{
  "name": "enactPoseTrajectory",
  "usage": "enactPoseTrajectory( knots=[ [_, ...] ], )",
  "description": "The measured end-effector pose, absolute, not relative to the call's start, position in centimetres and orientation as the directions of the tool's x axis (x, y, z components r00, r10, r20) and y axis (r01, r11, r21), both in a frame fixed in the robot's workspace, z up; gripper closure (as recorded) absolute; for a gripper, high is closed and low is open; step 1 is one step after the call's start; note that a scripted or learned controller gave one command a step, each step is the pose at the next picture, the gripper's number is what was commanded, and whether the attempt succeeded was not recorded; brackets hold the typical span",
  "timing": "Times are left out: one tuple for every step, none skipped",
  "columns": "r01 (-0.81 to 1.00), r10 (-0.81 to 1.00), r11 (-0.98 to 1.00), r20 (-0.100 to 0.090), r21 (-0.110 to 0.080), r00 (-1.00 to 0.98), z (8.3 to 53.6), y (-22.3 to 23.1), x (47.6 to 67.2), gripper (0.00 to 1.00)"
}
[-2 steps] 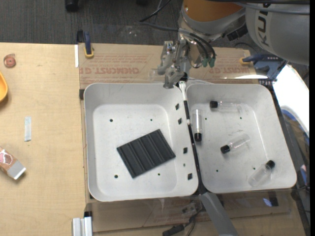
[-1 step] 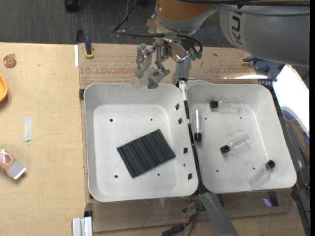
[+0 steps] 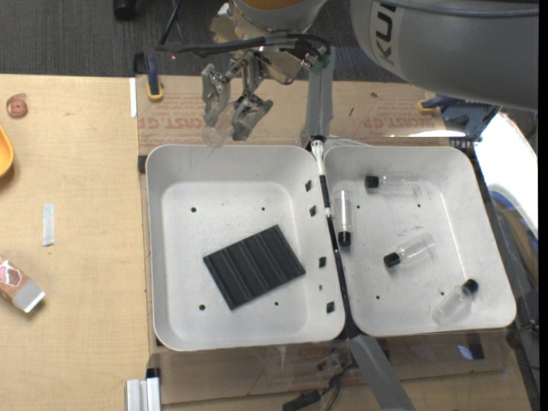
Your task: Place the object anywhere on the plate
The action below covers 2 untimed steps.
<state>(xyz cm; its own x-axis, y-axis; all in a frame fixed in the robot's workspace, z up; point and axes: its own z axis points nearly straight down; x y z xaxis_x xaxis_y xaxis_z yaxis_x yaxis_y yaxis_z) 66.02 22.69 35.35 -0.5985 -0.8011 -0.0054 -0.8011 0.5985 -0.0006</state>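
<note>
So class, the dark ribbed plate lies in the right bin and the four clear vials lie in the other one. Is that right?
Not quite: the bins are swapped. The camera view shows the dark ribbed plate lying in the left bin, while the four clear vials, such as this vial, lie in the right bin. The count of four holds.

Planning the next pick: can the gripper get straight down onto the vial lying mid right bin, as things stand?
Probably yes. The vial lies flat on the right bin floor, apart from the other three vials, nothing over it. The gripper hangs above the left bin's far rim, so it must cross over first.
</note>
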Motion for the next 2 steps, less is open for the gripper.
enactPoseTrajectory(
  knots=[
    [-0.795,-0.795,0.606,-0.01,0.0,-0.606,36.27,22.35,66.25,1.0],
    [-0.791,-0.791,0.612,-0.015,0.0,-0.612,37.22,22.13,66.43,1.0]
  ],
)
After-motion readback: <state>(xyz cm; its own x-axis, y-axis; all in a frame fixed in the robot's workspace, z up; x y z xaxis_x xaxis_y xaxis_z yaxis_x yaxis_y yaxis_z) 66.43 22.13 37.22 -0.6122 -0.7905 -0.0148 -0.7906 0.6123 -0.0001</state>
